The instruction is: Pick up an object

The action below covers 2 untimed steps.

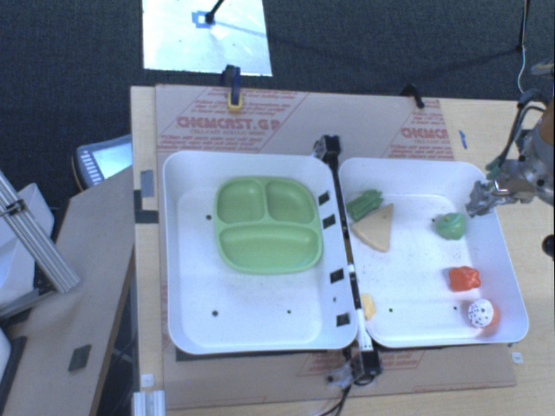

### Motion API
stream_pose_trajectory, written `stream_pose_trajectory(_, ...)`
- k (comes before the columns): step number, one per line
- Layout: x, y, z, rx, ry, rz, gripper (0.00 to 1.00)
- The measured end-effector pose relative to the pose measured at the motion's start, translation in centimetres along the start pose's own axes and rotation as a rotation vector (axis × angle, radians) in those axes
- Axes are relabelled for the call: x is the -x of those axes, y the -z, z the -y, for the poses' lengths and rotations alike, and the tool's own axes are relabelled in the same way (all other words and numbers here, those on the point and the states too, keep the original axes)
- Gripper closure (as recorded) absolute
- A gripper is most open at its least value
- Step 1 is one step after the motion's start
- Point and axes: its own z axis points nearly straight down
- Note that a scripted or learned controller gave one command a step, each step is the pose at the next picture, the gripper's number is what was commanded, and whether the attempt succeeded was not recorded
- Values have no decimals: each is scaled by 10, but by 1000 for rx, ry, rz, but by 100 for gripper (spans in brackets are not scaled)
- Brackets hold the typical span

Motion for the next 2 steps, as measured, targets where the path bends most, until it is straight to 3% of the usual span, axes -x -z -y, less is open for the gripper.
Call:
stream_pose_trajectory(1, 0, 17, -1, -5, 0, -2, 100)
stream_pose_trajectory(2, -49, 20, -6, -6, 6, -5, 100)
